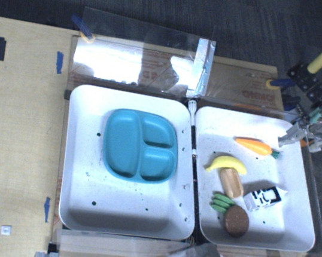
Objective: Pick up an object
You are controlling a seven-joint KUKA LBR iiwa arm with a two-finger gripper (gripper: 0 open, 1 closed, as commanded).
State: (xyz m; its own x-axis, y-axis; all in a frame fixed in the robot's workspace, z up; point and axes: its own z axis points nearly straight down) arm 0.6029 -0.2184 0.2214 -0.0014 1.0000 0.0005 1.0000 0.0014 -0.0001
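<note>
The likeliest thing to pick is the carrot [254,146], lying flat near the back of the right bin [302,195], nearest the gripper [298,135]; just in front of it a banana [226,163] curves over the end of a tan cylinder [231,182], which touches it; a green piece [219,201] and a brown round object [235,221] sit close in front, with a black-and-white packet [265,196] beside them; the crowding favours the carrot, which lies apart. The gripper hangs over the bin's far right corner, grasping nothing; whether it is released or clenched I cannot tell. The left bin [77,160] holds a blue divided tray [141,146]; both bins rest on the worktop [6,149].
</note>
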